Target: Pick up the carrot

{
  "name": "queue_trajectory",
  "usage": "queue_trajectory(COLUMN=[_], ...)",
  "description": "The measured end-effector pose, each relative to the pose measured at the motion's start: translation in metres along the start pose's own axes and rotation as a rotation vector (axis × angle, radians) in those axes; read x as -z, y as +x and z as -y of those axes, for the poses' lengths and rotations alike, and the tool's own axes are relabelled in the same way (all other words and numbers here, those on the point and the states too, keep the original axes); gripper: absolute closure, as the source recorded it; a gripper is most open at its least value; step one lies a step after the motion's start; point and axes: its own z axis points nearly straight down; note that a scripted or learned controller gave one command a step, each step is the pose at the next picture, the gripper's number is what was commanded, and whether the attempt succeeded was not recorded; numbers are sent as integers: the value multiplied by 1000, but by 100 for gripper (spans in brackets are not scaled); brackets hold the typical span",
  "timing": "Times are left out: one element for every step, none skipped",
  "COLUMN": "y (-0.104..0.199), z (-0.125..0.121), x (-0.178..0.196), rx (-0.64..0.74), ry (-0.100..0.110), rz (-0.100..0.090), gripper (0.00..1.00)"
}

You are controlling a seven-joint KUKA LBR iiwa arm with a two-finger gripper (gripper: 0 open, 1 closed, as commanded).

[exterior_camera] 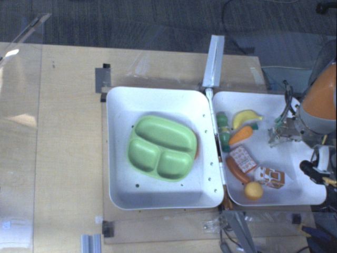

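Carrot [241,135] lies in the right bin [310,196], tilted, just below the banana [245,117] and beside a green item [223,129]. I would come down across its narrow width, clear of the banana. Gripper [281,133] hangs near the carrot's right, wrist tipped leftward; grip state I cannot tell.

The carrot [240,135] is crowded: banana [245,118] just behind, green bottle [223,129] touching on the left, wafer pack [244,158] and sausage [236,171] in front. Free floor of the right bin [295,165] lies btw carrot and hand [283,132], so approach from right/above is open.
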Motion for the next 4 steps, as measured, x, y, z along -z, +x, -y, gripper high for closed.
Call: queue_trajectory(y=[9, 16, 9, 9], z=[-48, -91, -105, -105], x=[-14, -16, -17, -17], rx=[36, 158, 488, 684], ry=[9, 14, 13, 12], rz=[-2, -8, -6, -9], gripper=[100, 100, 100, 100])
